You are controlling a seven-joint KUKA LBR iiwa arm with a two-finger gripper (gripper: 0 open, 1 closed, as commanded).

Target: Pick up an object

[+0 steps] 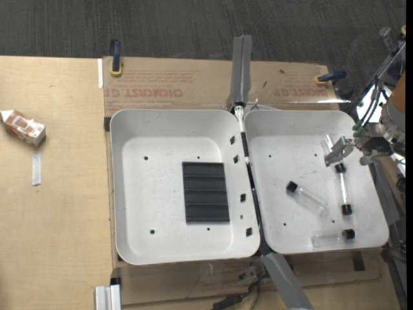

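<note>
Tool (pixel 337 152) hangs over the right bin (pixel 271 173); whether it is released or clenched cannot be told. Best practice: descend squarely astride the nearest clear vial (pixel 342 189), avoiding its neighbours.

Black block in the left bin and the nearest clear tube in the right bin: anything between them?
Camera view: bare floor of each bin and their adjoining rims lie between black block and tube.

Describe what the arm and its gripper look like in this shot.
The arm at the view's right is grey metal with an orange band above the wrist. Thin dark and green cables run down alongside it. The gripper is pale grey metal with slim fingers over the right bin.
</note>
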